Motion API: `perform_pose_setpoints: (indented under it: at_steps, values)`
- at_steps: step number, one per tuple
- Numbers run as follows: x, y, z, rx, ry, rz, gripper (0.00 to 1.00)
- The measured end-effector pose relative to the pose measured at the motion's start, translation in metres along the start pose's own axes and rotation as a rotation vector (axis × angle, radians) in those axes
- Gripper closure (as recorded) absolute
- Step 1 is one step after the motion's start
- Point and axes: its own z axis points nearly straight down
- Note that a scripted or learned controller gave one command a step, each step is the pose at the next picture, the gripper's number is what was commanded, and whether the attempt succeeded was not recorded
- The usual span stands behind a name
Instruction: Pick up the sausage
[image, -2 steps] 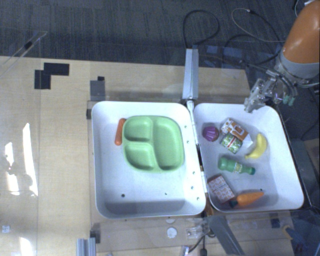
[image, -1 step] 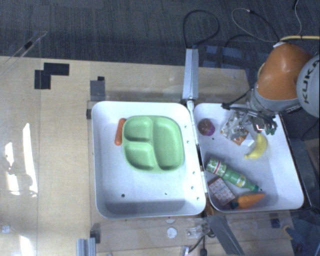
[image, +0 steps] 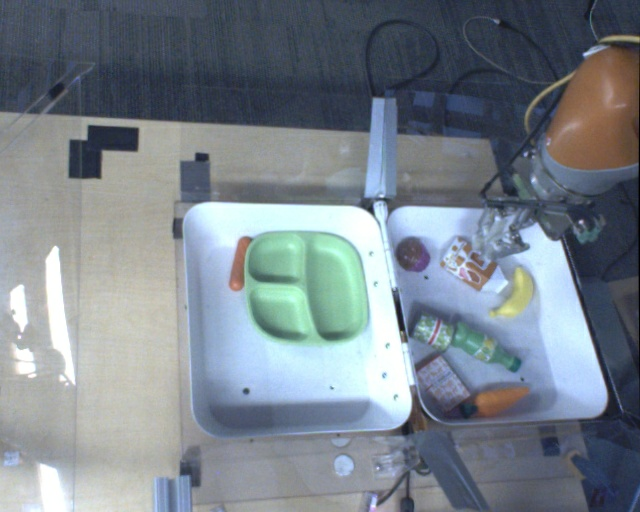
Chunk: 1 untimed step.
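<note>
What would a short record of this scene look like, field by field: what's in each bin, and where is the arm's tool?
left bin: green divided plate; sausage lying beside the plate's left edge
right bin: purple fruit, snack packet, banana, green bottle, small patterned packet, carrot
tool: above the right bin's top, near the snack packet
tool to sausage: far apart, in different bins
sausage: not picked up

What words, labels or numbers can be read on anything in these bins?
No text can be read.
Green bottle: its label is too blurred.
Red and white packet: print too small.
Small checked packet: pattern, nothing readable.
Green plate, sausage, banana and carrot: no visible marks.
</note>
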Motion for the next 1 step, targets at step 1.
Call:
perform_pose_setpoints:
  at_steps: [1]
  values:
    - [-0.0073, -0.057, 0.024, -0.002, 0.001, -0.284, 1.0]
